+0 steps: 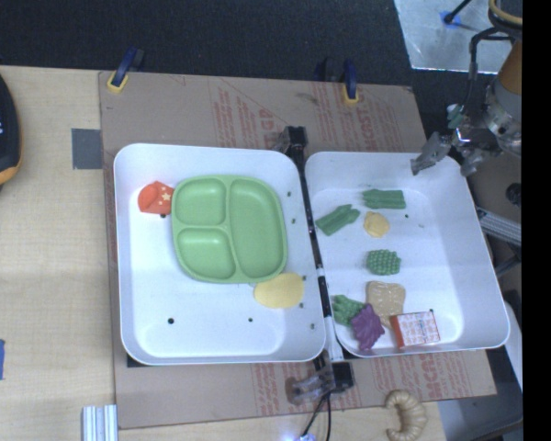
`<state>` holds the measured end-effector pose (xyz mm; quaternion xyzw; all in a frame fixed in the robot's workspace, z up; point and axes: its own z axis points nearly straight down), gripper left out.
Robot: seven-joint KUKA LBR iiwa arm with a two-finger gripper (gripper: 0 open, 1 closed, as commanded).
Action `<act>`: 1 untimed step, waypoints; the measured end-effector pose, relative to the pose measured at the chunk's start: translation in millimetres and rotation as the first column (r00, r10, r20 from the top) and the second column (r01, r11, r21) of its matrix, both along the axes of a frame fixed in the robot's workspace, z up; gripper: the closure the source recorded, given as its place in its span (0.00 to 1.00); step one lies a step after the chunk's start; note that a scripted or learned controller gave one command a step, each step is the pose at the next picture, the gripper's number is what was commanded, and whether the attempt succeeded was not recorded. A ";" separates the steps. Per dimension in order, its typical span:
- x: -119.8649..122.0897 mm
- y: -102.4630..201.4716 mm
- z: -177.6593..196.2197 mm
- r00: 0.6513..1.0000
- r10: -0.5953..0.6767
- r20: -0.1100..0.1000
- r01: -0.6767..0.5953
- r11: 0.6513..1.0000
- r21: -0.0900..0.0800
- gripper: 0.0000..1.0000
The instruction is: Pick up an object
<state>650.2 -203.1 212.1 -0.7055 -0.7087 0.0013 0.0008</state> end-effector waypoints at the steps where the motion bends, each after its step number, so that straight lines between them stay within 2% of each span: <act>1: -52.7 42.8 -127.6 1.000 0.000 -0.013 0.000 1.000 0.005 0.00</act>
